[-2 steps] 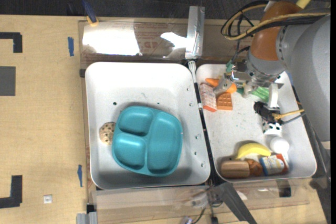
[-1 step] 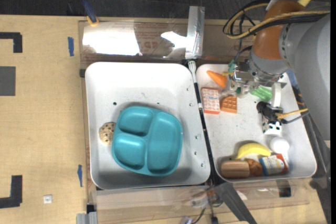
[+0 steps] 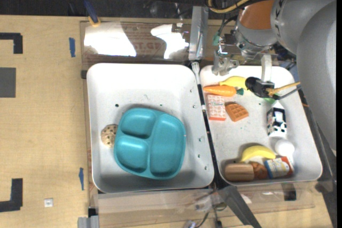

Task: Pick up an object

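Observation:
My gripper (image 3: 243,68) hangs over the far end of the right bin (image 3: 312,152), open, with nothing visibly between its fingers. One finger (image 3: 220,64) is near the bin's far left corner, the other (image 3: 265,68) stands just above a black ladle (image 3: 256,86) with a wooden handle. Just below the gripper lie a small yellow banana-like piece (image 3: 235,81) and an orange carrot (image 3: 220,91). Nearer the front are a waffle (image 3: 236,112), a red-checked card (image 3: 216,108), a cow-patterned bottle (image 3: 276,121) and a white ball (image 3: 282,146).
At the right bin's front sit a yellow banana (image 3: 256,152), a brown block (image 3: 239,172) and a small labelled bottle (image 3: 278,167). The left bin (image 3: 141,80) holds a teal divided plate (image 3: 150,142) with a cookie (image 3: 109,135) beside it.

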Action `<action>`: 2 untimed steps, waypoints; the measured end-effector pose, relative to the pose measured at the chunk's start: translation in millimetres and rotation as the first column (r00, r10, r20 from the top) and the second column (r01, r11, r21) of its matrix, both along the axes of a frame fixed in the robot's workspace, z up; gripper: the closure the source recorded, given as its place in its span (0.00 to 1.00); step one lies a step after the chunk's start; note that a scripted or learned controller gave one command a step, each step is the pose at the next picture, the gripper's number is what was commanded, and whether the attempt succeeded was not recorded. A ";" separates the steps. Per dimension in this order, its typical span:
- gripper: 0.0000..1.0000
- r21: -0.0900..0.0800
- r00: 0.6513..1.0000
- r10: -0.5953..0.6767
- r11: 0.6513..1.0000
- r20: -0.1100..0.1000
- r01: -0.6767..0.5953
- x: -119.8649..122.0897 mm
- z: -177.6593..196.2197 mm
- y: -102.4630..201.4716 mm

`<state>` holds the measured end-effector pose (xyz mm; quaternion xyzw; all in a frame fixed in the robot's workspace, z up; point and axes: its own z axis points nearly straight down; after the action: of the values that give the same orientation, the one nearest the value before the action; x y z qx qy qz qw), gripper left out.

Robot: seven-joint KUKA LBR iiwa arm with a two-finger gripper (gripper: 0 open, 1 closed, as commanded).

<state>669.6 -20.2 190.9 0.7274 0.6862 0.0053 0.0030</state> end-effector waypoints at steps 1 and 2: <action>0.00 -0.004 1.000 -0.006 1.000 -0.011 0.006 -2.6 -5.9 -4.9; 0.00 -0.006 1.000 -0.010 1.000 -0.021 0.010 -32.1 -68.4 -102.6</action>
<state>637.5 -122.7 122.5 0.7307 0.6826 -0.0041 -0.0020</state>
